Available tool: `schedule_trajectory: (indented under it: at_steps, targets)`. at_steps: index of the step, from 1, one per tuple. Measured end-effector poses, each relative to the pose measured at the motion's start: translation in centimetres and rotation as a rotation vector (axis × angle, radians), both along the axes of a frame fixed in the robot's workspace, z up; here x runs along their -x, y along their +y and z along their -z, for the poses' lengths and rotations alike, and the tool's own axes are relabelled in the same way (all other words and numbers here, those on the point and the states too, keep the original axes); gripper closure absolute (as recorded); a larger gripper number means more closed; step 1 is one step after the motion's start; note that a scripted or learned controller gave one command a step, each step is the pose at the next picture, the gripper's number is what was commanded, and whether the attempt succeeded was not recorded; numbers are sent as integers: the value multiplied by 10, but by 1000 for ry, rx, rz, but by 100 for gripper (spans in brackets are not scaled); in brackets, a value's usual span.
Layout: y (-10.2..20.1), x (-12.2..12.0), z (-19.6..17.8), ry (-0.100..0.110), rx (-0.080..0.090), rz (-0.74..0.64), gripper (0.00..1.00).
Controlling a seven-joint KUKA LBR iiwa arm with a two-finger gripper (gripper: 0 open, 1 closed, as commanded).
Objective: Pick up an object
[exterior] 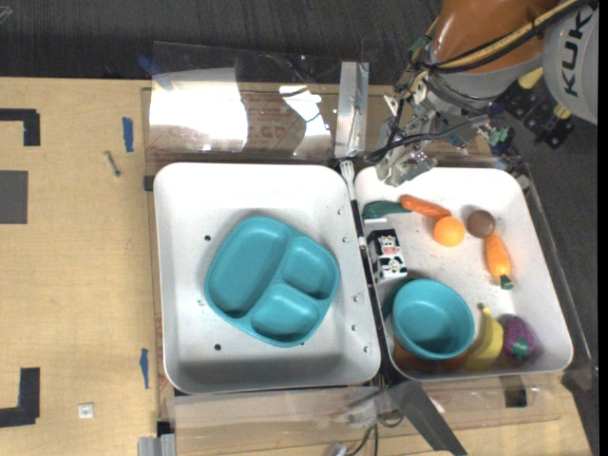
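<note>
My gripper hangs over the far left corner of the right bin, above a dark green piece and a carrot; nothing shows between its fingers. Further right in that bin lie an orange ball, a brown ball and a second carrot. A teal bowl sits at the near side with a yellow banana and a purple fruit beside it.
The left bin holds a teal divided plate. A small black-and-white box lies along the divider between the bins. Clear plastic walls stand behind both bins. Cardboard bench surface stretches to the left.
</note>
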State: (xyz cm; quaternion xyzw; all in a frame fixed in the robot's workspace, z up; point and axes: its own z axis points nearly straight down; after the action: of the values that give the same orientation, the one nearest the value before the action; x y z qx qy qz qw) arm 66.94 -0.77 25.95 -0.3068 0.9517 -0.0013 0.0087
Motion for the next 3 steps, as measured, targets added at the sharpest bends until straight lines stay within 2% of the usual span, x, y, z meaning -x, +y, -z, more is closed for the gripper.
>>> schedule_trajectory:
  at_steps: [1, 2, 3]
  targets:
    - [11, 1, -12, 4, 2, -146, 100]
    - [11, 1, -12, 5, 1, -146, 0]
    - [-33, 31, 76, 17, 0, 28, 0]
